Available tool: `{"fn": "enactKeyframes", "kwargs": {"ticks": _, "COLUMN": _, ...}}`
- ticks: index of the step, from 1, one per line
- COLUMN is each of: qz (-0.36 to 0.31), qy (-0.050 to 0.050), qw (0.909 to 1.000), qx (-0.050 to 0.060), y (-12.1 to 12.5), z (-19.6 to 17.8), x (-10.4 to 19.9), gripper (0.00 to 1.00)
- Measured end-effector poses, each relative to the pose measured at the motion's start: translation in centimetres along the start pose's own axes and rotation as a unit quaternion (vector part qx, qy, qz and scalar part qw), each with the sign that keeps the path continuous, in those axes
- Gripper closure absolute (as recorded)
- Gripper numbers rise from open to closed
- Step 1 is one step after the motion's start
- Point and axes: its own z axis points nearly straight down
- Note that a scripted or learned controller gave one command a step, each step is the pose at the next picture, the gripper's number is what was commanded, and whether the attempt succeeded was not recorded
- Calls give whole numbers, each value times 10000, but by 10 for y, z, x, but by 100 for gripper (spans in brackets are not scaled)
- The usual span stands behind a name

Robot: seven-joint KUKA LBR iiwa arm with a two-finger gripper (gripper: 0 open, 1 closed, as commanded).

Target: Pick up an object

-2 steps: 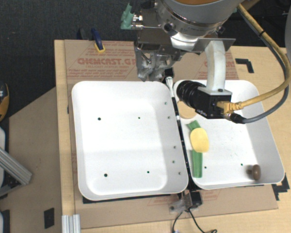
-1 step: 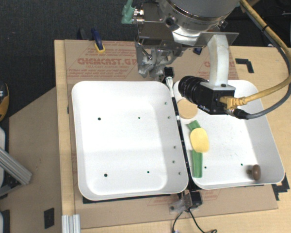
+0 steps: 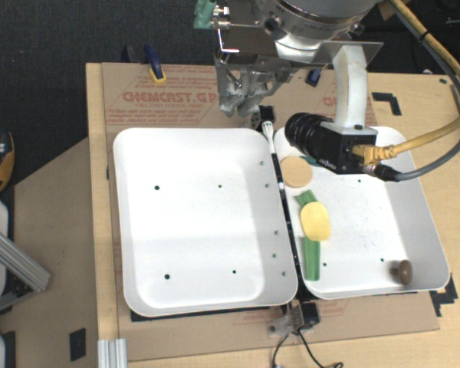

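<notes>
Robotics lab bench — two white bins [image 3: 192,213] on clamped cardboard [image 3: 176,90], loose cables [image 3: 437,140], aluminium framing [image 3: 15,259]

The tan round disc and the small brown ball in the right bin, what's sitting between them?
In the camera view, the yellow round piece lying on the green strip sits nearer the tan disc; from there to the brown ball, bare bin floor.

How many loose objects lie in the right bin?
4: a tan disc at the top left, a yellow piece on a green stick below, a brown ball bottom right. The arm may hide more.
</notes>
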Motion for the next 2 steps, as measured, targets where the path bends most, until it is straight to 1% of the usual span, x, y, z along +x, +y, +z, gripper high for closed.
{"fn": "enactKeyframes", "kwargs": {"ticks": 1, "qz": 38, "qy": -45, "qw": 9999, "qx": 97, "y": 24, "z": 224, "x": -35, "gripper": 100}}
{"fn": "enactKeyframes", "kwargs": {"ticks": 2, "qz": 55, "qy": -17, "qw": 10000, "qx": 39, "y": -2, "z": 210, "x": -121, "gripper": 100}}
